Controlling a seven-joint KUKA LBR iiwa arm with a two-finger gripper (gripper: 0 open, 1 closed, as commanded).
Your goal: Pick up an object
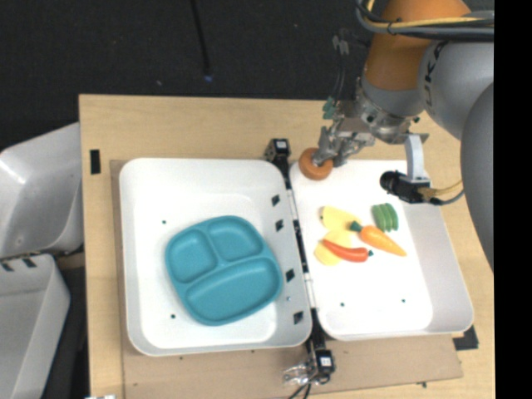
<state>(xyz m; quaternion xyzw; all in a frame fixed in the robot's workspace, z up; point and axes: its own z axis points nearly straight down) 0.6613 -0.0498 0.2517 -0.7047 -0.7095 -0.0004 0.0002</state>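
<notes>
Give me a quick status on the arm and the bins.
Gripper at right bin's far left corner, over brown round object; grasp unconfirmed. Toy foods clustered mid-bin. Blue tray in left bin.

Blue tray, 2 white bins, orange carrot, green pepper, red chili.

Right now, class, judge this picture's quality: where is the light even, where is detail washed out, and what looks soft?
Camera view: light falls evenly, shadows faint; the right bin floor is washed nearly featureless white, while the blue tray keeps its colour; the gripper and the round orange object beneath it look soft, their edges hard to separate.
</notes>
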